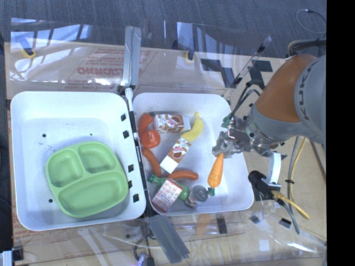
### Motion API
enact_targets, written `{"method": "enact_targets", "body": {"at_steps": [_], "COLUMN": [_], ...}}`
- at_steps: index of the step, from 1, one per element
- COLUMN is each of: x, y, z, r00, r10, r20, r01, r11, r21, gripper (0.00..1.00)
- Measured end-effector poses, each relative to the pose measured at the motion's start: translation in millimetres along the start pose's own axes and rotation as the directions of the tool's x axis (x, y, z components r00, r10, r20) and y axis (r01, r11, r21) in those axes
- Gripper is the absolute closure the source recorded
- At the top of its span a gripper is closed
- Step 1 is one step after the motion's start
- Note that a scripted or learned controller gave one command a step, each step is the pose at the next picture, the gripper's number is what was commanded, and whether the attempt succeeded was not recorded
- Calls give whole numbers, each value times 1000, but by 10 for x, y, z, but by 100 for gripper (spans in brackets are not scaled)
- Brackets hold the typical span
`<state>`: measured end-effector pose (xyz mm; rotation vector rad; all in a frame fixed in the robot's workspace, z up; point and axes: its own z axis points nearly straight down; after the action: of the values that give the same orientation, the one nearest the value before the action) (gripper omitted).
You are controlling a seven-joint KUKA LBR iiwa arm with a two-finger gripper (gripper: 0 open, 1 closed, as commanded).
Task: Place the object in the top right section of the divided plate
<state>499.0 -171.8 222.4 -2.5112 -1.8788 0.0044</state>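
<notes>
Red-labelled can point(167, 192) below; claw point(221, 151) grips carrot point(216, 172).

Matt green plastic divided plate point(86, 182)

A robotics lab: taped bench point(100, 65), white bins point(22, 148), loose cables point(310, 21).

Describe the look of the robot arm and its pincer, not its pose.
The arm is bulky and rounded, grey with a broad orange band above the wrist. Toward the bins it narrows to a cluttered grey metal wrist with small fittings and dark cables. The pincer at its tip is small, metallic and grey.
</notes>
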Motion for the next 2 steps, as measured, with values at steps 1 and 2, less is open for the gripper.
{"method": "enact_targets", "body": {"at_steps": [1,2], "x": [556,1322], "y": [-398,312], "z": [986,322], "r00": [971,924], "r10": [-239,-381], "r20": [0,2], "r01": [239,381], "r11": [971,924], "r21": [1,-1], "gripper": [100,100]}}
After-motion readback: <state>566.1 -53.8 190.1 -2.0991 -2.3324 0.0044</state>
